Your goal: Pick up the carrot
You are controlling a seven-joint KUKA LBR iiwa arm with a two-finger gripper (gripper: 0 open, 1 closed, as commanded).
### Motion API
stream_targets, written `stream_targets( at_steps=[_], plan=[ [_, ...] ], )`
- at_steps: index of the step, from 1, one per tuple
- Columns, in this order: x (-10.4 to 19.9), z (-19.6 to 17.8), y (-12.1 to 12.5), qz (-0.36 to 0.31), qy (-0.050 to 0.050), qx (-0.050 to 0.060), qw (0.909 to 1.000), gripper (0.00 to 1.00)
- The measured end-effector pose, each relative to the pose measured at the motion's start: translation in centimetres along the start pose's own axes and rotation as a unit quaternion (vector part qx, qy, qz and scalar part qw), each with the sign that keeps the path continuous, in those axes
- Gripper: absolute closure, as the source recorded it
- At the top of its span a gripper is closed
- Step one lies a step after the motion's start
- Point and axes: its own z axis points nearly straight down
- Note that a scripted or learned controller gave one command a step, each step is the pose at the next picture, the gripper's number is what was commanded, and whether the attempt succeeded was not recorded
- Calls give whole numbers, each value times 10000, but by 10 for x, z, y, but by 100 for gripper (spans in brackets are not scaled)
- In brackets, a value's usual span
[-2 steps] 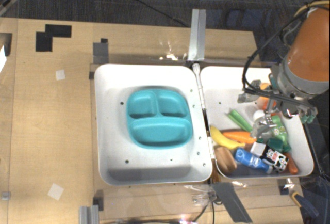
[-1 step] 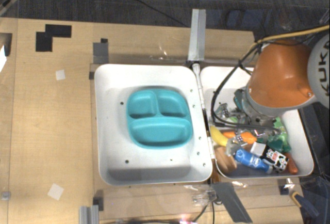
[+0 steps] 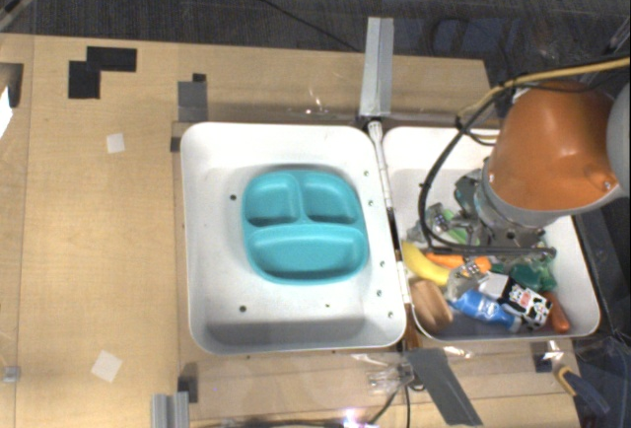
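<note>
I'm seeing the gripper (image 3: 493, 244) hanging just above the carrot (image 3: 461, 261); how its grip stands I cannot tell.

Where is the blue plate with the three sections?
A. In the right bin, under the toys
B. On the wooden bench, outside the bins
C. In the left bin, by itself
C. The blue plate lies flat in the middle of the left bin, while the toys are heaped in the right bin under the arm.
</note>
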Motion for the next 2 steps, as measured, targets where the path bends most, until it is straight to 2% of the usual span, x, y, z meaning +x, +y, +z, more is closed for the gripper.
stream_targets(
  at_steps=[1,2],
  plan=[
    [7,12,-77,-707,-2,5,9975,0],
    [14,78,-48,-1696,-114,104,9854,0]
  ],
)
